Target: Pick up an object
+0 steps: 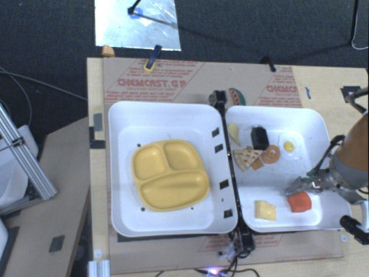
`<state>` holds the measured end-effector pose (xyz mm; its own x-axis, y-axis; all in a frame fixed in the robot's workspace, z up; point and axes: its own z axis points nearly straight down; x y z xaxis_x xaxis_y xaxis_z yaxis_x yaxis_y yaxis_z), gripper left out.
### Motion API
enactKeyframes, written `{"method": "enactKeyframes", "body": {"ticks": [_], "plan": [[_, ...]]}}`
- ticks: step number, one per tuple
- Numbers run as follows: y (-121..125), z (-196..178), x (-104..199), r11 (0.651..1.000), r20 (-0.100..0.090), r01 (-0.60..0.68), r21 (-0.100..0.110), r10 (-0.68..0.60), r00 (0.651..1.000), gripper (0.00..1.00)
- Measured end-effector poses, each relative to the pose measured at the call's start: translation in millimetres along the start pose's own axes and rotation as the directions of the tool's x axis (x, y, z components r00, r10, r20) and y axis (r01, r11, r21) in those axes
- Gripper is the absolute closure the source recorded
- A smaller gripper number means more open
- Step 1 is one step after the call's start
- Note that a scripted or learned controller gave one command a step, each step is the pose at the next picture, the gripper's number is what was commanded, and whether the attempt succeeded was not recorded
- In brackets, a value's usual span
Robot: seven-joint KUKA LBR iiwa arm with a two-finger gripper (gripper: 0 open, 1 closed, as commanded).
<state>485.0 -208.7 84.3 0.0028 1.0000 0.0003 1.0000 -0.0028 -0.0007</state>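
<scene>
In the camera view, the jaws [300,184] hang low over the right bin [323,123], their tips just above the orange-red block [300,202], which lies near the bin's front right corner, close beside the yellow cheese wedge [266,210]. Whether the jaws are parted or closed cannot be told; nothing is visibly held. The block sits just frontward of them, so I judge a short drop suffices.
</scene>
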Motion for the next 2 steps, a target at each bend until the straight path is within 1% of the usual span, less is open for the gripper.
{"method": "enactKeyframes", "body": {"ticks": [1,2], "plan": [[64.8,-0.9,31.7,1.000,0.002,0.012,-0.008,-0.012,1.000,0.00],[176.5,-1.2,61.1,0.999,0.001,0.023,0.036,-0.023,1.000,0.00]]}}
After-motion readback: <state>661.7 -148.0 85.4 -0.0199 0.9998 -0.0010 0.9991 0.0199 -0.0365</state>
